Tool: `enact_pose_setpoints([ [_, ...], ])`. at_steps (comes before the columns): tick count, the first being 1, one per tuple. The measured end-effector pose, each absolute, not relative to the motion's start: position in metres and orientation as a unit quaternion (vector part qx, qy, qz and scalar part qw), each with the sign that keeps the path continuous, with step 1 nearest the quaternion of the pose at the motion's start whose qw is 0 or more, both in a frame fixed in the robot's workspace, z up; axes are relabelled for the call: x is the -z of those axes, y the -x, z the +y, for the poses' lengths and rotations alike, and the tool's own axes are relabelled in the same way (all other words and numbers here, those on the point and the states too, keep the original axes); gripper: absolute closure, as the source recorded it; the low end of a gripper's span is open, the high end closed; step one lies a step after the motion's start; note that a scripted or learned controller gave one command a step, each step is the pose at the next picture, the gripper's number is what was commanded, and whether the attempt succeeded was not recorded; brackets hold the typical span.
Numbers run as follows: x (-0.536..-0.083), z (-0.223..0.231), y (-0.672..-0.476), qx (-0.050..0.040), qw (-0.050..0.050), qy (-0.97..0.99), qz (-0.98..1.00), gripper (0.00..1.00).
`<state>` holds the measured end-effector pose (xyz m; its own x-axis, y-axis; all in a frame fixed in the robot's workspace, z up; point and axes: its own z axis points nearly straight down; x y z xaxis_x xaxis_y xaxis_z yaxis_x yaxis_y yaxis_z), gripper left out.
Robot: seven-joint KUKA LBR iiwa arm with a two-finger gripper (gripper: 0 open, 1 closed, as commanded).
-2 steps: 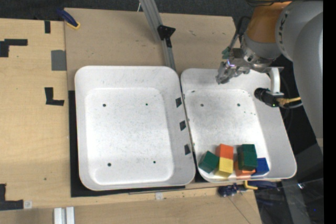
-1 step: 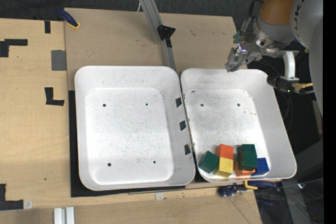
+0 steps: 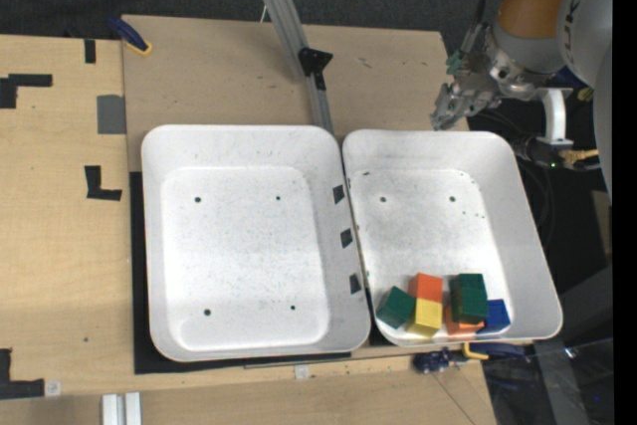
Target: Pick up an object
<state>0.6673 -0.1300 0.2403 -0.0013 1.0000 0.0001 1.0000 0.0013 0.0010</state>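
Several small blocks lie bunched at the near edge of the right bin [image 3: 498, 174]: a green block [image 3: 396, 306], an orange block [image 3: 428, 286], a yellow block [image 3: 428, 315], a dark green block [image 3: 468, 294] and a blue block [image 3: 497, 315]. My gripper [image 3: 453, 105] hangs above the far right corner of the right bin, well away from the blocks. Nothing shows between its fingers, which look close together.
The left bin [image 3: 239, 244] stands beside the right one, their rims touching. A slanted metal pole [image 3: 284, 5] crosses the bench behind the bins. Black tape marks and a grey patch [image 3: 111, 112] lie on the wooden bench at left.
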Motion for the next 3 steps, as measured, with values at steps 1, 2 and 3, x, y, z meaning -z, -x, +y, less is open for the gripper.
enact_pose_setpoints([
  [1, -0.228, -0.078, -0.657, 0.0006, -0.001, -0.705, 0.709, 1.0],
  [2, -0.238, -0.024, -0.645, -0.0002, -0.001, -0.705, 0.709, 1.0],
  [3, -0.242, 0.026, -0.631, 0.0, -0.001, -0.705, 0.71, 1.0],
])
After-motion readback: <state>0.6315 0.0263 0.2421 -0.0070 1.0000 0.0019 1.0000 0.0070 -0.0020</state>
